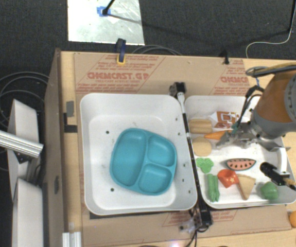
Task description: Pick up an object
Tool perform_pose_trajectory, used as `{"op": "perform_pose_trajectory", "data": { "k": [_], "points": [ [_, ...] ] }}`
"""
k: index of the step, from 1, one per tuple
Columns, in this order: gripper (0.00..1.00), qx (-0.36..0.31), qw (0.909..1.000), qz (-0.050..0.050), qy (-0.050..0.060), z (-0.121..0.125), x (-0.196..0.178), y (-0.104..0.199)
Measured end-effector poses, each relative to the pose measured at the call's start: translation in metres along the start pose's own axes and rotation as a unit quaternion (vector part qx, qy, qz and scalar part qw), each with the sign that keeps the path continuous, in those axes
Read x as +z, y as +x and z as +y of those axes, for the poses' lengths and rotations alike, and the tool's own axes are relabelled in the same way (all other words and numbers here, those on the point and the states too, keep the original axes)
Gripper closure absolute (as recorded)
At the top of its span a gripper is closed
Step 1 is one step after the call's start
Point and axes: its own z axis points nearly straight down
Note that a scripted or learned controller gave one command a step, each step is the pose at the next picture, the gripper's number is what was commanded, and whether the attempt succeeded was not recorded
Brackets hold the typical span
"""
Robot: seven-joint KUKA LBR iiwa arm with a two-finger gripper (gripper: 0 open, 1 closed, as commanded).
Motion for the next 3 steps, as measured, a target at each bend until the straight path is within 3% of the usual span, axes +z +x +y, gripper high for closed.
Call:
{"op": "perform_pose_trajectory", "data": {
  "k": [1, 2, 3],
  "points": [
    [0.00, 0.003, 1.0000, 0.003, 0.006, -0.082, -0.005, 0.021],
    [0.00, 0.001, 1.0000, -0.001, 0.000, -0.026, -0.038, -0.006],
    [0.00, -0.001, 1.0000, 0.001, 0.000, 0.040, 0.000, 0.008]
  ]
}}
